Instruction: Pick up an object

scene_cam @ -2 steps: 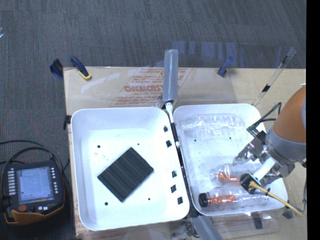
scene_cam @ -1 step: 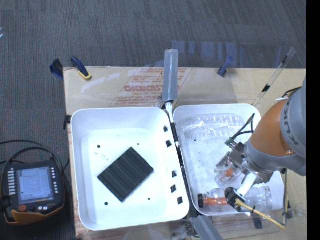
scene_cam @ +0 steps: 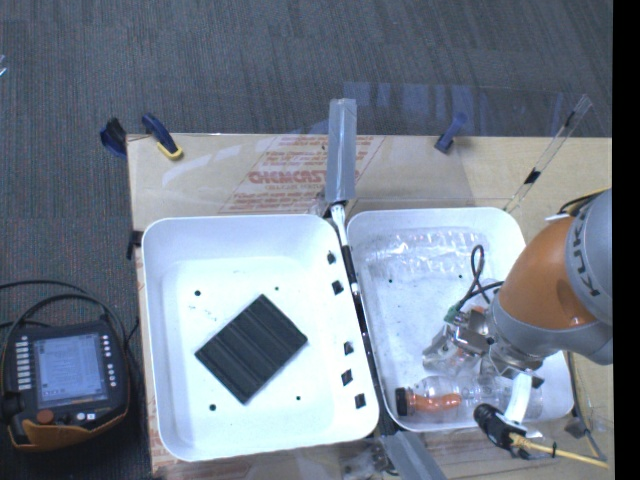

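Observation:
A black ribbed square pad (scene_cam: 251,348) lies flat in the middle of the left bin (scene_cam: 160,268). In the right bin (scene_cam: 510,230), a clear plastic bottle (scene_cam: 436,401) with an orange band and a dark cap lies on its side by the front wall. A crumpled clear plastic wrapper (scene_cam: 425,253) rests toward the back of that bin. My gripper (scene_cam: 455,346) is lowered into the right bin, just above and behind the bottle, with the orange-banded wrist over the bin's right side. Its metal tip is close to the bottle, and I cannot tell whether they touch.
A raised divider (scene_cam: 347,288) with black clips separates the two bins. A grey upright post (scene_cam: 341,158) stands behind them. Blue and yellow clamps (scene_cam: 160,136) sit at the bench's back left corner. A teach pendant (scene_cam: 65,373) lies on the floor to the left.

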